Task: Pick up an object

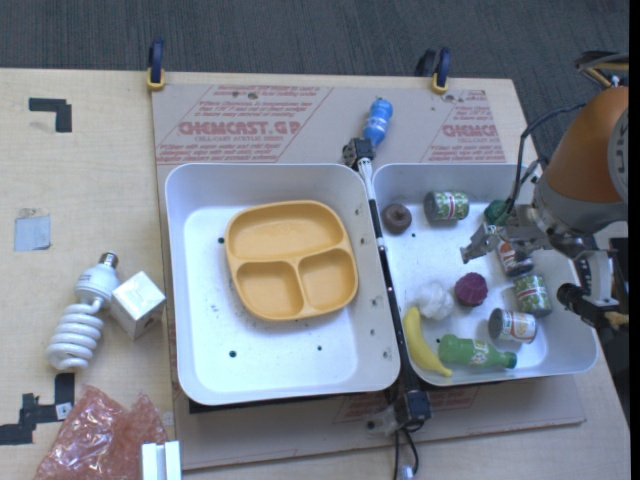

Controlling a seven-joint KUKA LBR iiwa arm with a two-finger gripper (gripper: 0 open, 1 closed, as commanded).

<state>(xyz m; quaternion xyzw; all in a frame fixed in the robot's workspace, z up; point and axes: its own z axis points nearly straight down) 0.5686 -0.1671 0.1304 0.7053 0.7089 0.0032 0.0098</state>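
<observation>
The gripper [497, 244] hangs low over the right bin [560, 360], reaching in from the right on the grey arm [590, 158] with its orange band. The jaws look spread apart, one grey finger [478, 247] poking out to the left, the other side hard to separate from a small red-and-white can [508, 255] sitting right at the jaws. Can't tell if that can is actually pinched between them or just lying underneath. No object is clearly lifted.

Around the jaws, all in the right bin:
- green-labelled can [446, 206], up and left of the jaws, near, lying on its side
- dark green piece [496, 211] just above the jaws, partly hidden by cables
- brown round thing [397, 218] further left, by the bin's left wall
- purple round object [471, 288] just below the jaws, apart from them
- white crumpled lump [433, 301] below and left, next to the purple one
- green-patterned can [530, 294] below and right of the jaws, near
- tin can [512, 326] on its side, further below
- green bottle [477, 353] lying flat along the bin's near wall
- banana [422, 343] below and left, touching the green bottle's end

Well left of the jaws: left bin [200, 358] with a yellow divided tray [292, 259] in it. A blue bottle [377, 122] lies on the board behind the bins. Far left on the bench: a spiral light bulb [80, 314], a white cube [138, 301], and a reddish mesh bag [95, 433].
</observation>
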